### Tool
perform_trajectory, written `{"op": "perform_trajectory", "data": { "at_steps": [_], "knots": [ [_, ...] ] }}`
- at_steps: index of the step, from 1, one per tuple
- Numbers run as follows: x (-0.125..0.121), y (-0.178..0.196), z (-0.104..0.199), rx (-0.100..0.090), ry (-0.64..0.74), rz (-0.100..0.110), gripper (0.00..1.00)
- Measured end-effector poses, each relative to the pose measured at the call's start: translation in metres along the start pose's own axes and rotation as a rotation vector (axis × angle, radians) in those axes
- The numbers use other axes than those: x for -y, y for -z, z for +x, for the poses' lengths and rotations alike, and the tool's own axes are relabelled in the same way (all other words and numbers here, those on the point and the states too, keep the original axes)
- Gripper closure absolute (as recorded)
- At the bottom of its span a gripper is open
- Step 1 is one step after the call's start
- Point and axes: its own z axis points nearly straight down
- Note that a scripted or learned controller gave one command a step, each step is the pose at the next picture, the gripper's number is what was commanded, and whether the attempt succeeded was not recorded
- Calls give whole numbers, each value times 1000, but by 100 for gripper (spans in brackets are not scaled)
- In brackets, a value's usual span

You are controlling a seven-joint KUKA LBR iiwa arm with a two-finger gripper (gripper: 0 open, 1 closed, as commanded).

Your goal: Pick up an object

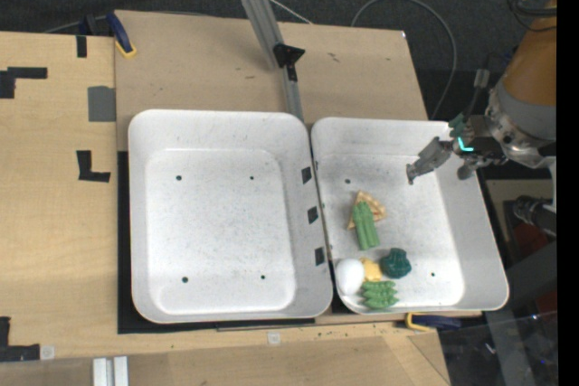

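In the right bin lie several small objects. A long green piece rests on a tan one near the bin's middle. A dark teal lump, a white ball, a small yellow piece and a light green ridged toy crowd the front edge. My gripper hangs over the bin's back right part, up and to the right of the green piece, with nothing seen between its fingers.
The left bin stands beside the right one. A grey metal post slants in from the top to the bins' shared back corner. A cable loops over the bench behind the right bin.
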Motion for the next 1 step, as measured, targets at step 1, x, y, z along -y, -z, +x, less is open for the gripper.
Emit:
{"op": "perform_trajectory", "data": {
  "at_steps": [1],
  "knots": [
    [-1,2,0,1,1,-4,0]
  ]
}}
